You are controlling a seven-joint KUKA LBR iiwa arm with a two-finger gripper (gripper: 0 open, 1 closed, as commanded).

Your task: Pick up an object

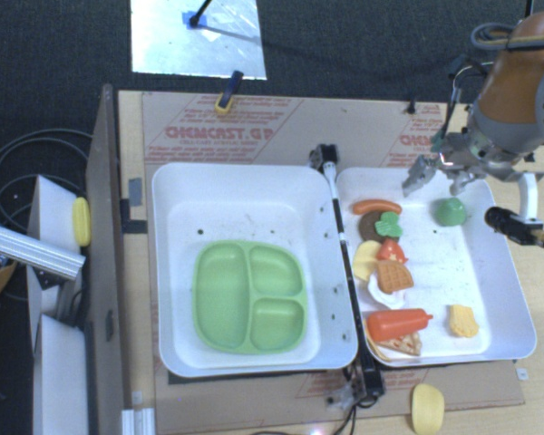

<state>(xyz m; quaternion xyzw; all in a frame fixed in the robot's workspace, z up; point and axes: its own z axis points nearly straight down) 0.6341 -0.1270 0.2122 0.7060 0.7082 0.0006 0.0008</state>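
- Camera view, arm: the grey arm [526,71] with its orange band enters from the right and ends over the far part of the right bin [499,279].
- Camera view, claw: the claw [440,178] hangs with its two fingers spread apart, one finger [418,176] to the left and the other to the right; nothing lies between them.
- Camera view, task items: a green ball [451,211] lies in the right bin just near of the claw, apart from the fingers.
- Left of the ball, along the bin's left side, lie a sausage [376,207], a slice of yellow food [366,259], a waffle-like piece [394,276], a carrot [399,321] and a pizza slice [397,342].
- A small yellow piece [463,321] lies alone toward the near right of that bin.
- Camera view, left bin [190,198]: it holds a green divided plate [250,295].
- Camera view, surface: a yellow object [427,407] rests on the surface near of the right bin.
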